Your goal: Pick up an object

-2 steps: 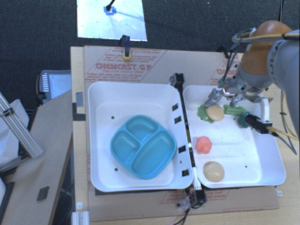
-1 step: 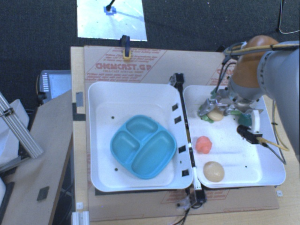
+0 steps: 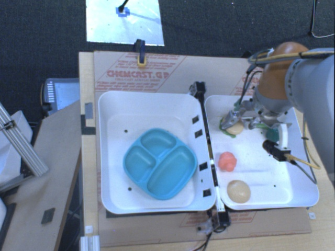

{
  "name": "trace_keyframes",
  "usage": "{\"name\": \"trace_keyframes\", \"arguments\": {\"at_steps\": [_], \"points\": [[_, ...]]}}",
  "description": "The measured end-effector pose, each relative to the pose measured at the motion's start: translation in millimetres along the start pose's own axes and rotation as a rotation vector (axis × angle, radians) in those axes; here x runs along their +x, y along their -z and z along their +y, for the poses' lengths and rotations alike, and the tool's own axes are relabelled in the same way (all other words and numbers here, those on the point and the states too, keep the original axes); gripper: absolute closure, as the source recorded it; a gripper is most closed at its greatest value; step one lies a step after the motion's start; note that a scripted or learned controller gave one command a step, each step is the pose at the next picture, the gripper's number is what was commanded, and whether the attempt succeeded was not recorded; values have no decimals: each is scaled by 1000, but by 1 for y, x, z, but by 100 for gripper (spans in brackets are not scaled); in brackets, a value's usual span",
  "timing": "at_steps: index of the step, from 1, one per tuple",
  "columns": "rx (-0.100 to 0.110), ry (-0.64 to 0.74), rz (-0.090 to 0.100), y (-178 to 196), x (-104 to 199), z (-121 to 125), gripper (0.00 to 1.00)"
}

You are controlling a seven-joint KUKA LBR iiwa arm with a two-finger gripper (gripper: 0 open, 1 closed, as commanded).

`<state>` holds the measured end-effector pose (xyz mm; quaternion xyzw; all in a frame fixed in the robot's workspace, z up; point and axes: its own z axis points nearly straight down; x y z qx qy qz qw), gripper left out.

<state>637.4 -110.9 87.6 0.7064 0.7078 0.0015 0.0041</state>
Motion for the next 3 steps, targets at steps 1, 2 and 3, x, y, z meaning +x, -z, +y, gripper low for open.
{"name": "trace_keyframes", "arguments": {"at_steps": [1, 2, 3], "points": [[0, 0, 3, 10, 1, 0, 100], [-1, -1, 2, 71, -7, 6, 100], [1, 3, 3, 116, -5, 5, 100]]}}
